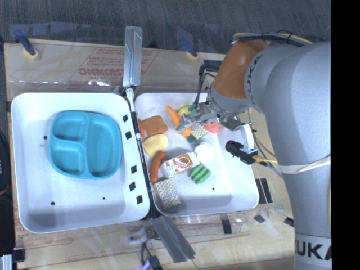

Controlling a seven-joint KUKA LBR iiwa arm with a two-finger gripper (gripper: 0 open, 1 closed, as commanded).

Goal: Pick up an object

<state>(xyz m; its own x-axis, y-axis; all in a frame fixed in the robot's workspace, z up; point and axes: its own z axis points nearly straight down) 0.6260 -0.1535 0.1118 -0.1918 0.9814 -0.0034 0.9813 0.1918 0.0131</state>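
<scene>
My gripper [187, 124] is low in the right bin [236, 190], near its far side, among a cluster of small items. Around it lie an orange carrot piece [172, 114], a yellow-green piece [184, 110], a checkered green packet [198, 132] and a pink-red piece [214, 127]. Nothing can be seen held in the gripper. Toward the bin's left side sit a brown bread slice [154, 126], a pale yellow potato [156, 144] and an orange sausage [157, 166]. Nearer the front lie a printed snack box [180, 164], a green ridged item [199, 174] and a patterned packet [167, 194].
A blue divided plate [87, 144] rests in the left bin [34, 207]. A metal bar [132, 55] stands at the far end of the wall between the bins. The arm's grey body [292, 94] overhangs the right bin's right edge, with a black cable fitting [239, 149] beside it.
</scene>
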